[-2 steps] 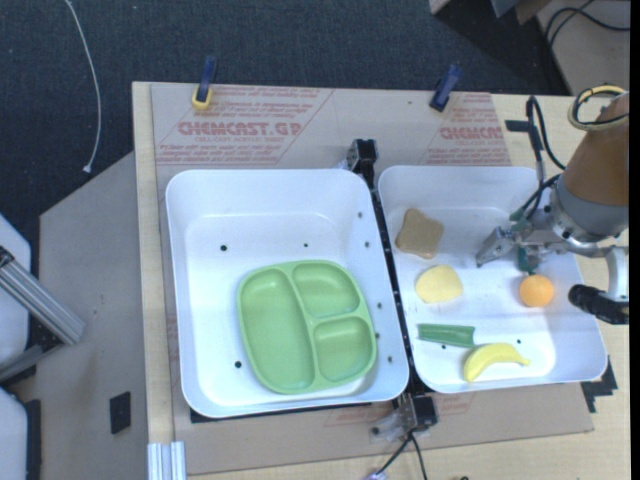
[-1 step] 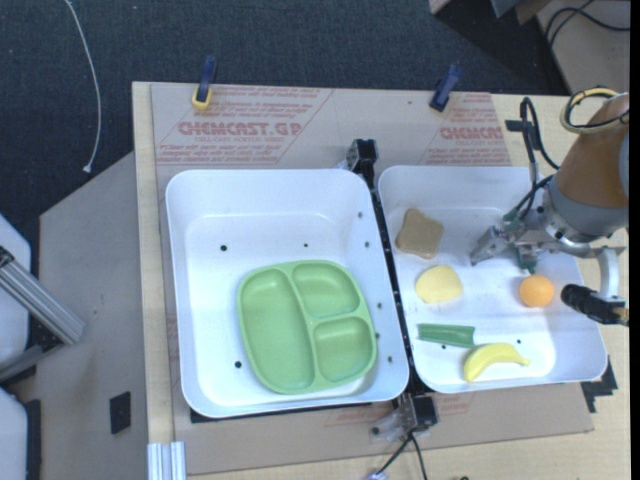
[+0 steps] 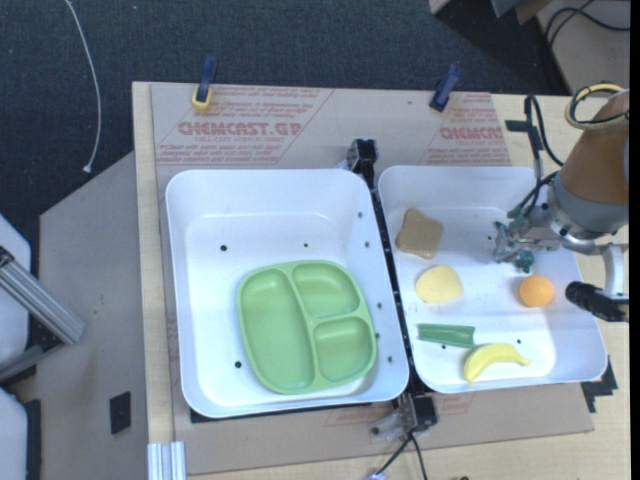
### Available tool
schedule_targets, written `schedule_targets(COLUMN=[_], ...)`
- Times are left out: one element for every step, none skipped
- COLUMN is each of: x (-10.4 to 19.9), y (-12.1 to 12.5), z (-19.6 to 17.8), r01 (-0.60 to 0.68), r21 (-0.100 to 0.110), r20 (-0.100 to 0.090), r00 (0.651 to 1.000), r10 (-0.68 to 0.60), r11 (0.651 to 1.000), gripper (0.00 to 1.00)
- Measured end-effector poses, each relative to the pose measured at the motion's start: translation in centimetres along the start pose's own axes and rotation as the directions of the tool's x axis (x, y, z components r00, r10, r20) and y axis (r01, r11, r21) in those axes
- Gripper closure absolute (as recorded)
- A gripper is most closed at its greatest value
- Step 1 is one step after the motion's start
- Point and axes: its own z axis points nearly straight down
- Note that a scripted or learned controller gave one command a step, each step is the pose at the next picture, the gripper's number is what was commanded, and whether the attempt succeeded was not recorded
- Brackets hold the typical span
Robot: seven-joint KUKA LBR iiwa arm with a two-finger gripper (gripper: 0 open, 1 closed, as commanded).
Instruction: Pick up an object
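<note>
Orange ball (image 3: 537,291) in right bin (image 3: 480,180), tool (image 3: 512,243) just beside; tool state unclear

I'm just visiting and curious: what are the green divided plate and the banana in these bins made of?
The green divided plate looks like moulded plastic: one even colour, smooth matte surface, rounded compartment walls. The banana is probably a plastic toy, judging by its uniform bright yellow and slight sheen, though real fruit can't be ruled out.

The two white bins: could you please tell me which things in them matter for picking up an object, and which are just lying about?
Job:
tool
round orange ball
yellow banana
pale yellow round piece
tan bread slice
green stick

Lying about:
green divided plastic plate
blue clamps
</note>
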Motion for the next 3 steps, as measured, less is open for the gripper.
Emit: schedule_targets(x=[0.2, 0.1, 0.1], y=[-0.6, 0.4, 0.6], z=[-4.7, -9.4, -13.9], r01=[-0.002, -0.002, -0.001], r21=[0.005, 0.004, 0.003], r20=[0.003, 0.003, 0.004], r00=[1.0, 1.0, 1.0], r10=[0.002, 0.002, 0.001], r11=[1.0, 1.0, 1.0], gripper=[1.0, 1.0, 1.0])
